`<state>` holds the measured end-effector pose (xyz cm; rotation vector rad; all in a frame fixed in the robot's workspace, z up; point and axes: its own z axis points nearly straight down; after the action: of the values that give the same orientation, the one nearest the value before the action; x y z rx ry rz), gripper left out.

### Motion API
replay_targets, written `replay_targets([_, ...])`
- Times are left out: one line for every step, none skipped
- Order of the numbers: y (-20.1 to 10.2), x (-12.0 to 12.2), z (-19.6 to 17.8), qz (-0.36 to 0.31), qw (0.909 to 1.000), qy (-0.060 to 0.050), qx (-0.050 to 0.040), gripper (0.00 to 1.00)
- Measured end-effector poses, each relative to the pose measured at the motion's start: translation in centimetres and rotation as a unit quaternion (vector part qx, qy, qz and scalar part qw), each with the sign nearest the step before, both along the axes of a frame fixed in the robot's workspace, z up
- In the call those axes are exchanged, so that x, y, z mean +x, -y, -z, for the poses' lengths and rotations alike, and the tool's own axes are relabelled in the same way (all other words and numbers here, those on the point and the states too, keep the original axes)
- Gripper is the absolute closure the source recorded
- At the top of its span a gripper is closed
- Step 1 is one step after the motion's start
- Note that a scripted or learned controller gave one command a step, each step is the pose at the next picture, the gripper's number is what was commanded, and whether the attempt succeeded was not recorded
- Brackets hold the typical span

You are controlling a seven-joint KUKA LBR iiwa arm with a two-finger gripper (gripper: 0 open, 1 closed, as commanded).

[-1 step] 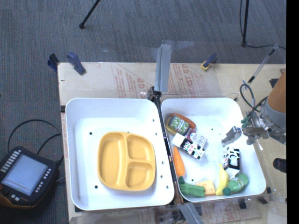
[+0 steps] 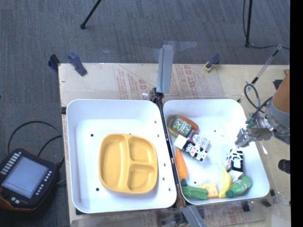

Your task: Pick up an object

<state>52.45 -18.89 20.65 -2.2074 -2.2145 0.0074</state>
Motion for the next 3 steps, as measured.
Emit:
replay_targets([0.0, 0.0, 0.0, 0.001, 1.0, 0.0, -0.0001, 0.0])
replay_targets([2.3, -3.6, 8.1, 0.089, 0.9961, 0.002, -0.002, 0.0])
replay_targets([1.2, -1.0, 12.2, 0.108, 0.9941, 0.003, -0.0006, 0.0])
